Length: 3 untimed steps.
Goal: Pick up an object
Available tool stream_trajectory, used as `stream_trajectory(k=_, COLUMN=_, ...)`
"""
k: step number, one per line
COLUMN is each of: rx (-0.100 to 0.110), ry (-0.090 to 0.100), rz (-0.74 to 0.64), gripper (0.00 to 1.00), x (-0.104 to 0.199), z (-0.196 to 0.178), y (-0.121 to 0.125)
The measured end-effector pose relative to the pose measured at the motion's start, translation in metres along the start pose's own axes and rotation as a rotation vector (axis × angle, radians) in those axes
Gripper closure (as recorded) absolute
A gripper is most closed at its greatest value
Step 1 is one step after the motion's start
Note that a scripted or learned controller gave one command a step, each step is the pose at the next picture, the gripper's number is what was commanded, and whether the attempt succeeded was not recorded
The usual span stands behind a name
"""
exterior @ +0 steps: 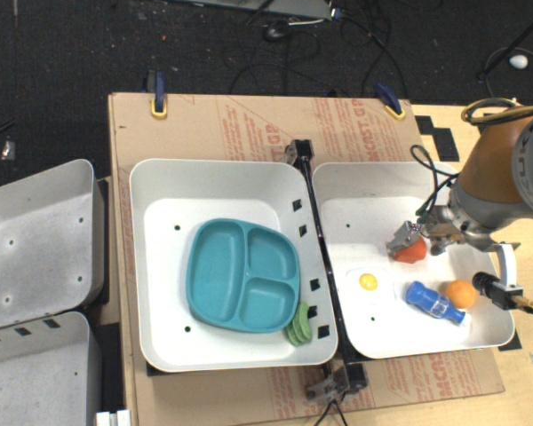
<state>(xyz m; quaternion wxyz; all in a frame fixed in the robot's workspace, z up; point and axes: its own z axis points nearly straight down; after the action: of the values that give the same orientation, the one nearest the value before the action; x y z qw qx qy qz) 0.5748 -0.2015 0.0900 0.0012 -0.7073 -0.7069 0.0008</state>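
Gripper [407, 240] sat low in right bin [355, 344], touching red object [412, 252]; grip state couldn't be told. Risk: red piece squirting sideways toward yellow ball [368, 281] if contact off-centre.

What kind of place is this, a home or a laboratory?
Most likely a robot lab: an arm reaches over two white bins clamped to a board, with loose cables on the dark floor.
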Motion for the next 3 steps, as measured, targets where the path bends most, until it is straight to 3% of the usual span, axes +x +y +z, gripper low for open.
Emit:
stream_trajectory(k=1, rx=-0.004, ry=-0.001, rz=0.000, gripper=1.00, x=0.000, z=-0.012, y=0.001)
stream_trajectory(k=3, rx=-0.008, ry=-0.003, rz=-0.002, gripper=1.00, x=0.002, z=-0.097, y=0.000)
